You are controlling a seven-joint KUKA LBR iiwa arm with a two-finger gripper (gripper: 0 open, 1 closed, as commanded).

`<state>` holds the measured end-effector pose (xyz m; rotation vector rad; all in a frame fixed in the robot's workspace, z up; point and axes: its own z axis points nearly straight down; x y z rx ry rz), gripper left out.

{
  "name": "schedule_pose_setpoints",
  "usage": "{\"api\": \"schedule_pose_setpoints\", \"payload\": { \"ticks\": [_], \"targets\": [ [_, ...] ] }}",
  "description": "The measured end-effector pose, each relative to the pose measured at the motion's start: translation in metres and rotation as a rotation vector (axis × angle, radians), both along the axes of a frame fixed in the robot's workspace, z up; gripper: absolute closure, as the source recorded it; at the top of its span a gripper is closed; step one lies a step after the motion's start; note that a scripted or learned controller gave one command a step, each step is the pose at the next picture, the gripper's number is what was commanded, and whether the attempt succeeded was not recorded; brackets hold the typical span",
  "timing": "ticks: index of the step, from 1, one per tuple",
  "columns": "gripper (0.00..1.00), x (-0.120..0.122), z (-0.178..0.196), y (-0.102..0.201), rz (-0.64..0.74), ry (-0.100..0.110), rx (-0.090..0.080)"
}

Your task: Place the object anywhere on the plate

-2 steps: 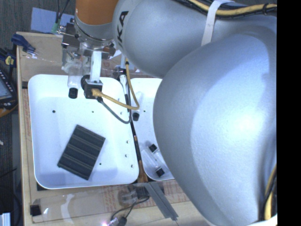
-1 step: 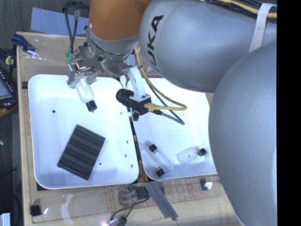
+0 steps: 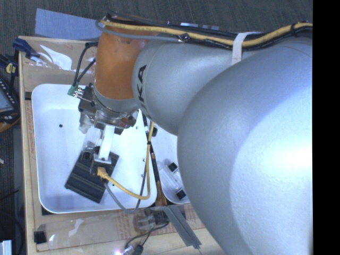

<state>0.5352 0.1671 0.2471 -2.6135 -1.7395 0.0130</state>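
Note:
The grey arm with its orange band (image 3: 119,62) reaches over the left white bin (image 3: 50,142) and hides most of the scene. My gripper (image 3: 89,122) hangs below the wrist, over the middle of that bin; its tips are pale and blurred against the white floor. I cannot make out anything between them. A tiny dark speck (image 3: 60,125) lies on the bin floor to the gripper's left. A white rounded rim (image 3: 166,195), either a plate or the right bin's corner, peeks out under the arm, with two small dark pieces (image 3: 172,167) on it.
The left bin's walls run along the left and front. Wooden bench edge (image 3: 24,158) borders it, with clutter and tools at the far left (image 3: 5,97). A metal strip and cables (image 3: 175,224) lie on the bench in front of the bins.

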Motion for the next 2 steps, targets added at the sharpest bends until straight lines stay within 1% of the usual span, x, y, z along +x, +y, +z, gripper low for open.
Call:
{"api": "schedule_pose_setpoints", "payload": {
  "ticks": [1, 2],
  "targets": [
    [1.00, -0.035, 0.142, -0.043, 0.110, -0.008, 0.004],
    [1.00, -0.060, 0.095, -0.013, -0.140, -0.002, 0.001]
  ]
}}
